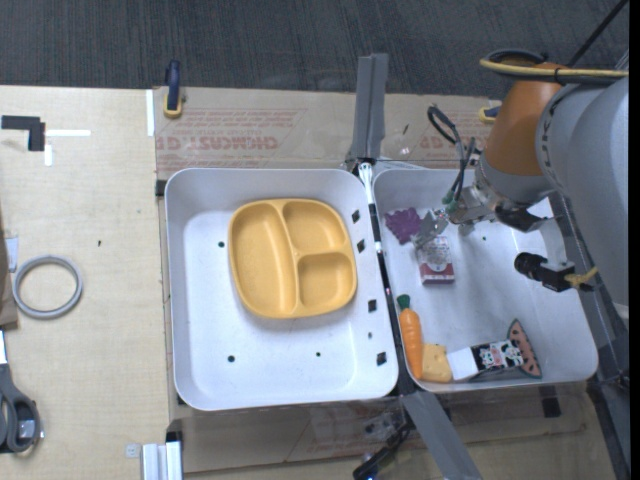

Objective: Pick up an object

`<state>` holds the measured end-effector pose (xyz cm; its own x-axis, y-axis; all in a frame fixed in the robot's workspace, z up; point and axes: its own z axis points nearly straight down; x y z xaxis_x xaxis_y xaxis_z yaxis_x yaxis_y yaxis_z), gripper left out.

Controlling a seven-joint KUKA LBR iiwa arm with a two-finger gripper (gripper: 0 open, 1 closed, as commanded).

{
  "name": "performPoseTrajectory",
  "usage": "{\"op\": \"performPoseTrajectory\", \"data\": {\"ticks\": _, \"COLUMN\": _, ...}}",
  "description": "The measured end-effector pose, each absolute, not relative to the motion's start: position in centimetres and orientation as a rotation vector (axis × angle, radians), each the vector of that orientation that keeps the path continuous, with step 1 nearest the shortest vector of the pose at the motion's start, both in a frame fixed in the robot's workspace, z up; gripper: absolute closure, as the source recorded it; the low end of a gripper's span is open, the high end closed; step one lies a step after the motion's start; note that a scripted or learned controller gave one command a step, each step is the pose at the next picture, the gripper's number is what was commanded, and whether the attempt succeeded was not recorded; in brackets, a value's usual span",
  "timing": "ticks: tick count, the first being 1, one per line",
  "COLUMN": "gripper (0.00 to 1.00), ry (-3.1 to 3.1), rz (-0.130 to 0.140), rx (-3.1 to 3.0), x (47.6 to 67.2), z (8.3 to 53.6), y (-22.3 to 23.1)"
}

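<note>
My gripper (434, 232) hangs low in the right bin (560, 348), near its back left corner. It sits between a purple toy (402, 224) on its left and a small red and white box (437, 269) just below it. From here I cannot make out whether it touches either one. A carrot (409, 335) lies along the bin's left wall. Beside the carrot, at the front, rest a yellow wedge (436, 362), a black and white packet (487, 359) and a brown triangular piece (522, 346).
The left bin (200, 358) holds a yellow divided plate (293, 257). A grey divider bar (370, 108) runs between the bins at the back. On the bench to the left lie a grey tape ring (45, 286) and scissors (16, 418). The arm (560, 128) fills the right bin's back right.
</note>
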<state>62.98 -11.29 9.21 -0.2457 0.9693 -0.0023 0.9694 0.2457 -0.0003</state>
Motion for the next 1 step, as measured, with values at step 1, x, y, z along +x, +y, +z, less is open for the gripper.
{"op": "performPoseTrajectory", "data": {"ticks": 1, "gripper": 1.0, "ry": 2.48, "rz": -0.006, "rx": 1.922, "x": 63.05, "z": 10.19, "y": -11.26}}
